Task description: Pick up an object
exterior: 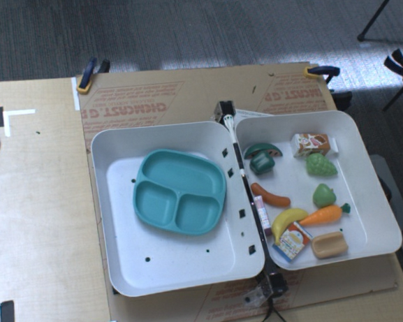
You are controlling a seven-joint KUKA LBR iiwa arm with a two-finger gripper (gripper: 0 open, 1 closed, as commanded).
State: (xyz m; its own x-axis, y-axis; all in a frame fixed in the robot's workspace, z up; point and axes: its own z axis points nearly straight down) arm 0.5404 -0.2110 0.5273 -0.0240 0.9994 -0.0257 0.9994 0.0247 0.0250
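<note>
Camera view: two white bins are set side by side on the bench (pixel 39 227), presumably so that items can be moved across. The left bin (pixel 120 269) is occupied by a teal divided tray (pixel 180 191). The candidate objects are gathered in the right bin (pixel 373 198): a carrot (pixel 323 215), a banana (pixel 289 220), a sausage (pixel 272 195), green vegetables and small packets. The state of the jaws cannot be told. No object is judged lifted yet.

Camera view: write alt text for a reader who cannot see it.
Two shallow white bins sit side by side on a bench. The left bin holds a teal divided plate; the right bin holds toy foods, including a banana, carrot and sausage.
</note>
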